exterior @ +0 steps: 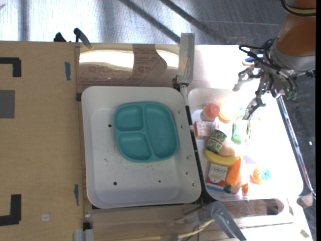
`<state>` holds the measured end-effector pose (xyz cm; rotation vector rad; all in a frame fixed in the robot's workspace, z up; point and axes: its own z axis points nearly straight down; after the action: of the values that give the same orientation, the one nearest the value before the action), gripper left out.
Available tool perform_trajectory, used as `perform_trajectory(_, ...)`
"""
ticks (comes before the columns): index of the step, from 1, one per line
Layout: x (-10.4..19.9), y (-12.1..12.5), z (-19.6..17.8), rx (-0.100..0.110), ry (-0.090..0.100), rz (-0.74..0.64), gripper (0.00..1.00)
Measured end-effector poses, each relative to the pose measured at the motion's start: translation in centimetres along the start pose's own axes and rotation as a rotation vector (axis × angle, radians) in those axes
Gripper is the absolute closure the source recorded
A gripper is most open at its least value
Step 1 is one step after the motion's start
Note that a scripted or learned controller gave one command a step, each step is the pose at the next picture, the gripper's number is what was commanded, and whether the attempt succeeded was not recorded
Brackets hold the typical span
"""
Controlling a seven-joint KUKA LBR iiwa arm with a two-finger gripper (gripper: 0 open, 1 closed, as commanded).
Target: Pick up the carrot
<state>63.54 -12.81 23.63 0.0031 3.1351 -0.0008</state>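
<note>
Carrot [233, 172] near front rim, crowded | pincer [255, 92] spread, above back rim

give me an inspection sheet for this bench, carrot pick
surface: two white bins side by side; left bin holds a teal divided plate; right bin holds the pile of items and is washed out by glare
job's things: carrot lies at the near end of the pile, touching the banana, not held
clutter: green can, carton, red-lidded jar, pale green item, small orange and blue toy
grippers: tool hangs over the far part of the right bin, apart from the carrot
cables: dark loops by the wrist
surroundings: cardboard panel left of the bins, blue tape on it
</note>
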Motion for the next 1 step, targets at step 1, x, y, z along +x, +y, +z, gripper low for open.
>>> perform_trajectory(1, 1.88, 7.33, -0.67, -0.004, 0.002, 0.071, 0.00)
